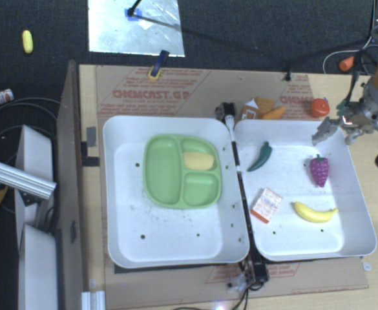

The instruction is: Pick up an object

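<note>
The right bin (pixel 353 234) holds a purple bunch of grapes (pixel 318 170), a yellow banana (pixel 314 212), a dark green pepper (pixel 260 156) and a small red and white box (pixel 266 205). My gripper (pixel 337 134) hangs over the bin's far right corner, above and slightly right of the grapes. It is open, with nothing between its fingers. One fingertip (pixel 322 133) points toward the bin floor just beyond the grapes.
In the left bin (pixel 121 237) lies a green divided plate (pixel 176 173) with a yellow block (pixel 198 161) in one compartment. Behind the bins, on the cardboard, rest an orange carrot-like toy (pixel 269 112) and a red tomato (pixel 318 106). Cables run at the far right.
</note>
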Tool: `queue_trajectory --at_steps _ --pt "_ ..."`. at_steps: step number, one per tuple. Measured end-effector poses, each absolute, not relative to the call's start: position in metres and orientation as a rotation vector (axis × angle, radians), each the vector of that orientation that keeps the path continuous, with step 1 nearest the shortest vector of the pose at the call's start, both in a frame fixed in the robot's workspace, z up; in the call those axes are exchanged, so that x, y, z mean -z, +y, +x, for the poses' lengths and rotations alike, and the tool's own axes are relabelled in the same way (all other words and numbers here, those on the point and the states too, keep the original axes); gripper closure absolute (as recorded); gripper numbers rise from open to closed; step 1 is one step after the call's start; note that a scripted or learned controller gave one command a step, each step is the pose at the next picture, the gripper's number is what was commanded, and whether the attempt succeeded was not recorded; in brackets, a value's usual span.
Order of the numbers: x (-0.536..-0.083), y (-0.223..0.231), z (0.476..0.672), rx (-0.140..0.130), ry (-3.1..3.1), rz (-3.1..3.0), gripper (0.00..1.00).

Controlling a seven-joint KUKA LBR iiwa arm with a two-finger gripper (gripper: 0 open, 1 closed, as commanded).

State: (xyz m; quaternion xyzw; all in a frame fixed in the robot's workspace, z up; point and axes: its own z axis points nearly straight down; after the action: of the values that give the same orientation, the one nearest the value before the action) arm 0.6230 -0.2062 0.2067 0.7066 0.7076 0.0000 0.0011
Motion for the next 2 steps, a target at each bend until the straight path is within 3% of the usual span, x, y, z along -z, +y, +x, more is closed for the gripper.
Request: queue_trajectory --at_steps 2 --pt "-0.2008 -0.2063 0.6134 0.001 2.221 2.219 0.00"
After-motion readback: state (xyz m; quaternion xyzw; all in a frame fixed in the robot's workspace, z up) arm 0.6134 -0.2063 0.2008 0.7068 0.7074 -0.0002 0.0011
